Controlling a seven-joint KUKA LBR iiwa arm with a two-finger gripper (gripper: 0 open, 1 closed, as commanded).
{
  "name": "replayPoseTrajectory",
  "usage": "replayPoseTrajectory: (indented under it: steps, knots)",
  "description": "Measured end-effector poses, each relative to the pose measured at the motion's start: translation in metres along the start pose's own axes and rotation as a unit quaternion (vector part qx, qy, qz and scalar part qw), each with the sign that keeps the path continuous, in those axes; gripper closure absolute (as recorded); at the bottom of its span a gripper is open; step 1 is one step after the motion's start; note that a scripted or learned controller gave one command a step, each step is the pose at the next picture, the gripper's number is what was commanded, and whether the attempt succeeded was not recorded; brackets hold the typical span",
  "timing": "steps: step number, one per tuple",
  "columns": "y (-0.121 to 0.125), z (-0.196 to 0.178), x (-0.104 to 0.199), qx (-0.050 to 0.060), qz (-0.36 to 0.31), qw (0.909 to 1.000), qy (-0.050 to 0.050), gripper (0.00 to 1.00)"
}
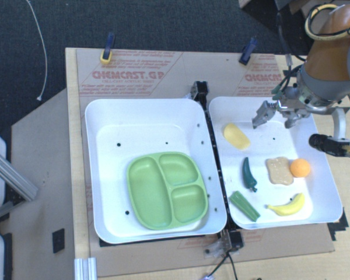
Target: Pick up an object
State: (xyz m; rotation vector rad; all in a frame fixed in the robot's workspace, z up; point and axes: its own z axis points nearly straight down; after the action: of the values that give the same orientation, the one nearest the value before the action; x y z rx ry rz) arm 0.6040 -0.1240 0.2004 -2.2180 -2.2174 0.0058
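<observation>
The right bin holds a yellow block, a dark green pepper, a light green flat piece, a tan bread slice, an orange ball and a yellow banana. My gripper hangs over the bin's far part, up and to the right of the yellow block. Its two grey fingers are spread apart and open, with nothing between them.
The left bin holds a green divided plate. Black clamps sit between the bins at the far and near ends. A black bracket juts over the right bin's right rim. Cardboard lies beneath.
</observation>
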Motion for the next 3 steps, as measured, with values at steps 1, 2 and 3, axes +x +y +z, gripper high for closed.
replayPoseTrajectory:
  steps: [1, 2, 3]
  knots:
    - [0.0, 0.042, -0.003, -0.001, 0.0, 1.0, 0.0, 0.0]
    - [0.001, 0.106, -0.002, 0.0, 0.0, 1.0, 0.0, 0.0]
    - [0.002, 0.091, -0.002, -0.003, 0.0, 1.0, 0.0, 1.0]
